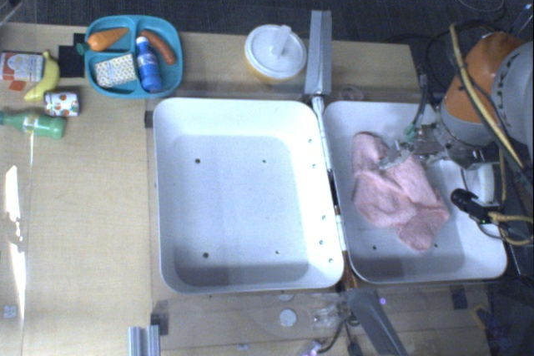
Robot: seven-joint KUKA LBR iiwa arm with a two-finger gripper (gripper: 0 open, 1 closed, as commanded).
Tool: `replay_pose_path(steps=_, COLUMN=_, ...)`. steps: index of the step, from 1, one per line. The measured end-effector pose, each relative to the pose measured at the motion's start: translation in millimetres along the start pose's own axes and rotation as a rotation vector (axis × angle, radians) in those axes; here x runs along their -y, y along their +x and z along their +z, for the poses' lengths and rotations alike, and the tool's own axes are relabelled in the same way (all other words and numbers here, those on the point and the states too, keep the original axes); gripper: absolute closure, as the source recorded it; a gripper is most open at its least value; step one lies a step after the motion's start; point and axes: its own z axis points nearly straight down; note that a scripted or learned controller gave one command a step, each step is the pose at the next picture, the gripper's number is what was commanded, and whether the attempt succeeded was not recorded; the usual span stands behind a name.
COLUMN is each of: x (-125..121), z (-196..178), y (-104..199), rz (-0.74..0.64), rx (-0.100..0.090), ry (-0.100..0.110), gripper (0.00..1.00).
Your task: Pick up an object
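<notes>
A crumpled pink cloth (394, 192) lies in the right white bin (476, 258), spread from its upper left toward its lower middle. The arm comes in from the right, its grey body and orange band above the bin's right side. My gripper (399, 152) is down at the cloth's upper edge, touching or just over the fabric. The arm's wrist hides part of the bin's upper right corner.
The left white bin (242, 196) sits beside the right one, with a metal divider (317, 54) above their shared edge. On the bench behind are a white lidded cup (275, 52) and a blue tray of toy food (133, 56). Small toys (37, 92) lie at far left. Cables hang on the right.
</notes>
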Motion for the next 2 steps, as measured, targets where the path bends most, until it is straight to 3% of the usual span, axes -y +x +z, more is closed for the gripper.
replay_pose_path(steps=1, x=-31, z=0, y=17, rz=-0.204, rx=0.001, ry=-0.002, gripper=0.00)
replay_pose_path(steps=2, x=-29, z=-1, y=60, rz=-0.216, rx=0.000, ry=-0.003, gripper=0.00)
